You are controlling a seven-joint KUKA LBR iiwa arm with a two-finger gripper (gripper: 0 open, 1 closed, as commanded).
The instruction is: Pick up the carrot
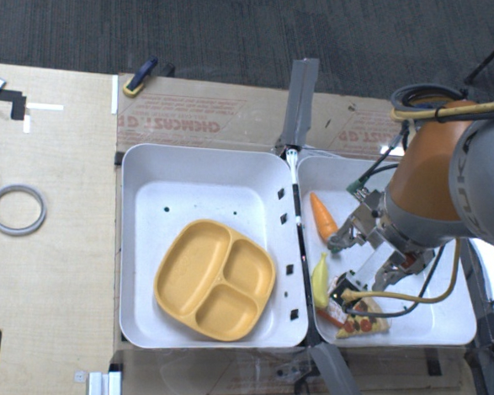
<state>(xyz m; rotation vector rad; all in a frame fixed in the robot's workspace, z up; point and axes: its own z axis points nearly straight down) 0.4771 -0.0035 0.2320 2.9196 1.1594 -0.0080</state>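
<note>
The carrot (pixel 322 216) is orange and tapered. It lies in the right bin (pixel 440 333) near that bin's left wall, its thick end toward the back. My gripper (pixel 343 239) hangs low over the right bin, just right of the carrot's pointed lower end and very close to it. Whether it touches the carrot cannot be told, and nothing can be seen held in it. The grey and orange arm (pixel 438 176) covers the right bin's middle and back right.
A yellow banana-shaped piece (pixel 320 280) lies below the carrot against the divider. A pizza-slice toy (pixel 363 324) and a red piece (pixel 327 315) sit at the right bin's front. The left bin (pixel 147 185) holds a yellow divided plate (pixel 216 279). A tape roll (pixel 16 209) lies on the bench at far left.
</note>
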